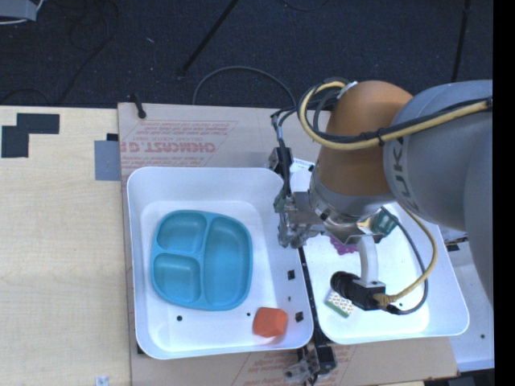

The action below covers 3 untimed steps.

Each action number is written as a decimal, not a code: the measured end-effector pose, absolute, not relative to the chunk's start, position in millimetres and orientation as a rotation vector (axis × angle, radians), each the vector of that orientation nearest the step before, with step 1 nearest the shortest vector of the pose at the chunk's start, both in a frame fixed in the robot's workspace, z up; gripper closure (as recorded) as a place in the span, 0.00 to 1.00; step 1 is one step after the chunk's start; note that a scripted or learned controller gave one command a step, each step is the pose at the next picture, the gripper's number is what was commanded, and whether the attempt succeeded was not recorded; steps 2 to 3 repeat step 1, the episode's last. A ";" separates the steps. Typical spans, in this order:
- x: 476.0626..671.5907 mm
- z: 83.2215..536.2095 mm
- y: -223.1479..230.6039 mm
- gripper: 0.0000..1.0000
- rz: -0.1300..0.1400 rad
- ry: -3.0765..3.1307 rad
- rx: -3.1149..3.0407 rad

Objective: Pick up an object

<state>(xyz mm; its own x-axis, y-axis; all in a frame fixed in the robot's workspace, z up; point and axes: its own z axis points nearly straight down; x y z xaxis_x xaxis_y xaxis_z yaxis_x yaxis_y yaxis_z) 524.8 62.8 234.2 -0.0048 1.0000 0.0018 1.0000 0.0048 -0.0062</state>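
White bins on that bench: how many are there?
2. The left bin holds a blue divided plate and an orange block. The right bin lies partly under the arm, which may hide things.

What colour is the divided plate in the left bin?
Light blue. The divided plate shows plainly in the camera view, lying flat in the left bin.
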 end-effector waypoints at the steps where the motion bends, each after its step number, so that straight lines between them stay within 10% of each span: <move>1: 523.5 237.3 107.7 1.00 0.003 -2.224 -2.214; 3: 523.5 237.3 107.7 1.00 0.003 -2.224 -2.214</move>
